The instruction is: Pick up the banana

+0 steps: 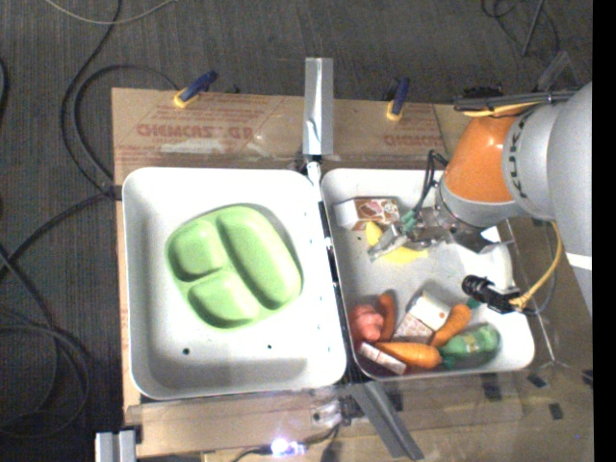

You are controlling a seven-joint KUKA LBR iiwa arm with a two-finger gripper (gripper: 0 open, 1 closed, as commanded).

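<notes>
Brown bench (241,128) with two white bins (144,287) side by side

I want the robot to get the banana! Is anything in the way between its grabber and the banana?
Nothing visible blocks it. The gripper sits right at the banana in the right bin; the other toy food lies lower down.

Lighting: even, moderately bright overhead; 2 white bins (144,258) slightly overexposed, soft shadows along their inner walls. Surrounding floor dim. Focus: mildly soft throughout, grainy. Small glare spot at bottom edge
</notes>
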